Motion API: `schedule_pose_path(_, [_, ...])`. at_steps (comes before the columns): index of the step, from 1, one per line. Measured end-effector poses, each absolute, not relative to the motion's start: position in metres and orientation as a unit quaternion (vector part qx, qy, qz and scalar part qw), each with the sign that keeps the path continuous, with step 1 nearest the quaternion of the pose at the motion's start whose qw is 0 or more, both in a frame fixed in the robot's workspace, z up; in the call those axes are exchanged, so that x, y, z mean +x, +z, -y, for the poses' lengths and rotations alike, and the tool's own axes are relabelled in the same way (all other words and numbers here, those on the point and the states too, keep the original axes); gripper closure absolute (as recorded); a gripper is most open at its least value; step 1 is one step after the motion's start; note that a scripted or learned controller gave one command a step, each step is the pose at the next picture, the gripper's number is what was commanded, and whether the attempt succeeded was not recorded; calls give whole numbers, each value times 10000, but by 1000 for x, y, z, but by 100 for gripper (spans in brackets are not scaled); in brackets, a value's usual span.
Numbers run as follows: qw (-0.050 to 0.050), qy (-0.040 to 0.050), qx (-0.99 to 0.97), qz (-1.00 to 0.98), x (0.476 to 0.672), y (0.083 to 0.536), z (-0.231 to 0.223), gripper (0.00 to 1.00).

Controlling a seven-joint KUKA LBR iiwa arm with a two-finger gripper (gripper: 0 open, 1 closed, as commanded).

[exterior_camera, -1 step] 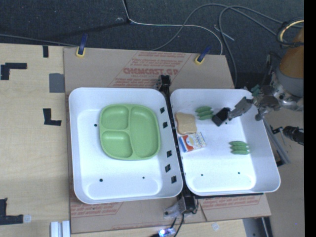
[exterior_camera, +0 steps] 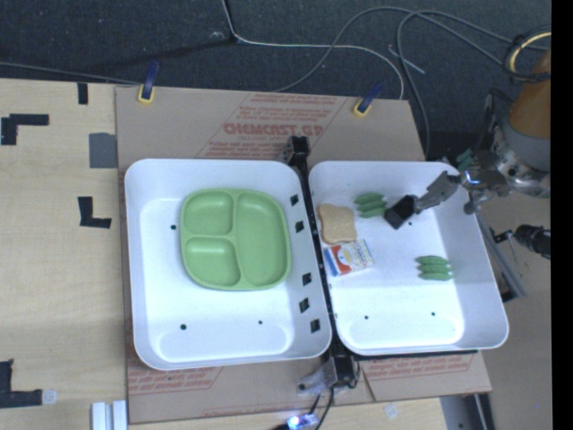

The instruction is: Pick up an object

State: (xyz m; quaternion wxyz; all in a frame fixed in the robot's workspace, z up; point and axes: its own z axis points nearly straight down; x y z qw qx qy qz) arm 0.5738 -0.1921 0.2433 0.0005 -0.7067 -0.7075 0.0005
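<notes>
Pale wooden tabletop (exterior_camera: 54,267) seen from above, black tape marks (exterior_camera: 89,211) on its left part. Brown cardboard sheet (exterior_camera: 269,124) lies flat on it, held at far edge by two yellow clamps (exterior_camera: 148,92). On cardboard, side by side: left bin (exterior_camera: 224,334), right bin (exterior_camera: 403,322).

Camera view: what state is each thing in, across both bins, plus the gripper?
Green divided plate, upright, lying flat in the left bin, compartments empty.
Bread slice, lying flat in the right bin.
Packet, flat, beside the bread slice.
Upper green pod, loose beside the bread slice.
Lower green pod, alone near the right wall.
Gripper, above the right bin's right rim, touching no item.
</notes>
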Motion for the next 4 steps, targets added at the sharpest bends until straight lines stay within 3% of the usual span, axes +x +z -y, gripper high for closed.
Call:
schedule_pose_path(2, [32,25,-7066,7076,572,113,189,0])
schedule_pose_path(3, [-13,6,-7064,7078,573,84,188,0])
schedule_pose_path(4, [-30,2,-7065,7077,573,97,189,100])
